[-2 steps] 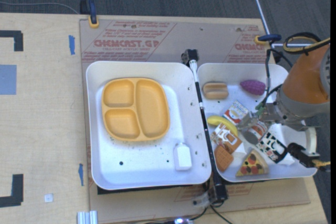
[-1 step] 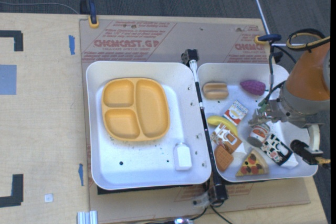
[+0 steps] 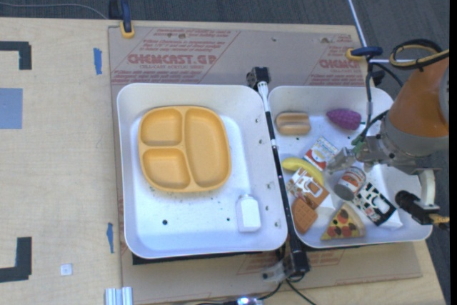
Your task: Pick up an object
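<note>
The right bin [image 3: 325, 93] holds several small items. Among them are a hot dog bun [image 3: 293, 123], a purple bunch of grapes [image 3: 344, 118], a yellow banana [image 3: 303, 169], a red-and-white packet [image 3: 320, 152], a silver can [image 3: 349, 183], a pizza slice [image 3: 343, 223], a waffle [image 3: 304, 214] and a black-and-white box [image 3: 373, 201]. My gripper [image 3: 351, 159] hangs low over the middle of this bin, just above the can and right of the packet. The wrist hides how it stands against the can.
The left bin [image 3: 132, 175] carries a yellow divided plate [image 3: 185, 148] and a small white block [image 3: 248, 213] near its front right corner. A black clamp [image 3: 258, 76] sits where the bins meet. The arm's orange band [image 3: 421, 103] looms over the right bin's far right side.
</note>
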